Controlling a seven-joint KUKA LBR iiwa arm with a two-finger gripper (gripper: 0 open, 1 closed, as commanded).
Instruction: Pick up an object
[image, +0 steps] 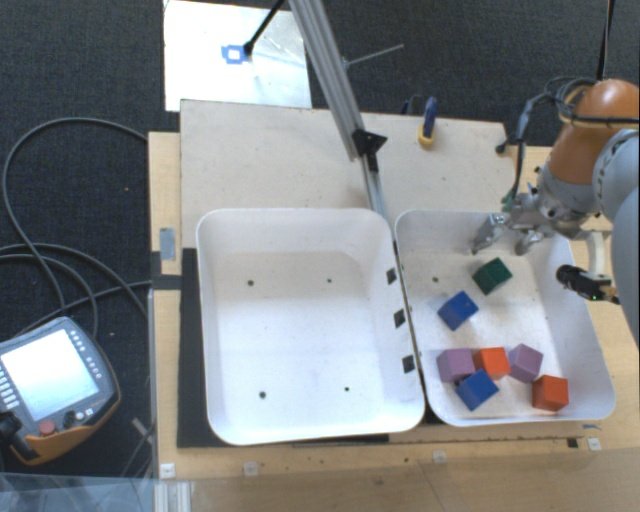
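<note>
Camera view, looking down at a slant.

Worktop: pale board carrying two shallow white bins side by side. Left bin: bare white floor with a few dark dots. Right bin: holds all the blocks listed below.

Arm: grey with an orange band, entering from 3 o'clock and ending over the right bin's 12 o'clock corner.

Jaws: metal fingers pointing down and spread apart, released, with nothing between them; they hang above the bin floor just to the 11 o'clock side of the green block.

Contents of right bin:
- Green block: dark green, tilted, at about 1 o'clock in the bin, lying alone just below the jaws and apart from them.
- Blue block: near the bin's centre, at 7 o'clock from the green one, clear of its neighbours.
- Cluster at the bin's 6 o'clock end: pink block, small orange block beside it, second blue block touching both from below, mauve block at 3 o'clock of the small orange one, red-orange block near the 5 o'clock corner.

Surroundings:
- Metal pole: slanting from 12 o'clock down to the gap between the bins, with a black clamp partway.
- Yellow and blue clamp: on the worktop's far edge.
- Black clips along the shared bin wall.
- Teach pendant: on the dark floor at 8 o'clock, with grey cables looping beside it.
</note>
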